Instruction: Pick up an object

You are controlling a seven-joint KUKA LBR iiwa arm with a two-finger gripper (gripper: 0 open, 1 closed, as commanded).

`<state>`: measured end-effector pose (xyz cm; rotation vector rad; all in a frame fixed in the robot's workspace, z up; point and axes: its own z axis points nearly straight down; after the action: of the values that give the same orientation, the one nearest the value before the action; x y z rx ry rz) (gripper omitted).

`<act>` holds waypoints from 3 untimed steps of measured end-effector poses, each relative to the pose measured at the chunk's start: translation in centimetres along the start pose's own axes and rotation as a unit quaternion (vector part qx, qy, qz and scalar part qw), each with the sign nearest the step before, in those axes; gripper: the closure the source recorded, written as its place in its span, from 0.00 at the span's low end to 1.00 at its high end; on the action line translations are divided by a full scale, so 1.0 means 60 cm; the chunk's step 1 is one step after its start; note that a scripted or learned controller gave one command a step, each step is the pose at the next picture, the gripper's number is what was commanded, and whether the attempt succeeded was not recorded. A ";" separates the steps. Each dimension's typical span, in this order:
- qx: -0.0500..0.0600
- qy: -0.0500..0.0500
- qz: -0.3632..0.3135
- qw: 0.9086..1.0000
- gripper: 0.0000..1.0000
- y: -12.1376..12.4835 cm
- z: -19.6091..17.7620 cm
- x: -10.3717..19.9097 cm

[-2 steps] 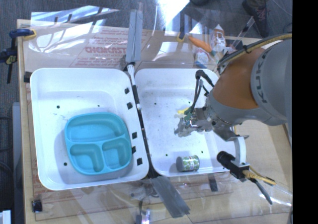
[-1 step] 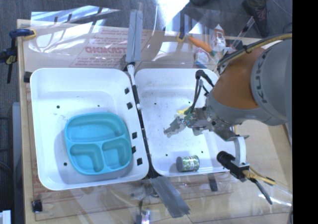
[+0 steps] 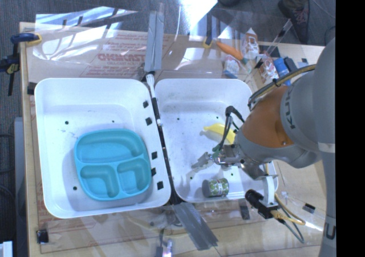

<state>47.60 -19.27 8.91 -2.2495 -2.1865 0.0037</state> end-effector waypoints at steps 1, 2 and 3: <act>0.001 0.000 0.008 1.000 0.00 0.159 0.000 0.042; 0.002 0.001 -0.005 1.000 0.00 0.006 0.001 0.083; 0.005 0.001 -0.006 1.000 1.00 0.006 -0.010 0.081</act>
<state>48.10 -14.44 9.48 -2.2309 -2.1929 0.0117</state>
